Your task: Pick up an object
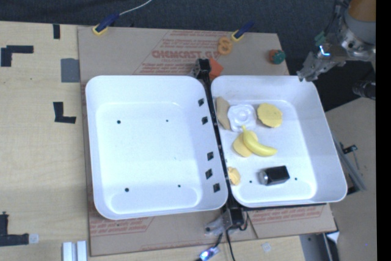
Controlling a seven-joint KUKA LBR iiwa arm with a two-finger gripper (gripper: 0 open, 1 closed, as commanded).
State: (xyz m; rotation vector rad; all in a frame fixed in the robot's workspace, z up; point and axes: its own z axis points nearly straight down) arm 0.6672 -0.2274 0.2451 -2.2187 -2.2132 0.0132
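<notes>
Evidently the gripper (310, 70) hung outside the right bin (327, 150), whether open or closed I could not tell. It needed to centre squarely over the black block (273, 175), which lay apart from the rest

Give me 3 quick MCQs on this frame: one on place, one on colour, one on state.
1. Which bin holds the banana?
A. the left bin
B. the right bin
C. neither, it lies on the bench

2. What colour is the small box near the front of that bin?
A. black
B. red
C. white

3. Where is the tool relative to the objects?
A. pressed onto the banana
B. down in the left bin
C. off past the right bin's far right corner, touching none of them

Answers:
1 B: the banana lies in the right bin, beside the white cup and yellow disc.
2 A: the box is dark black against the white floor.
3 C: the tool sits outside the rim, apart from every object.
</notes>
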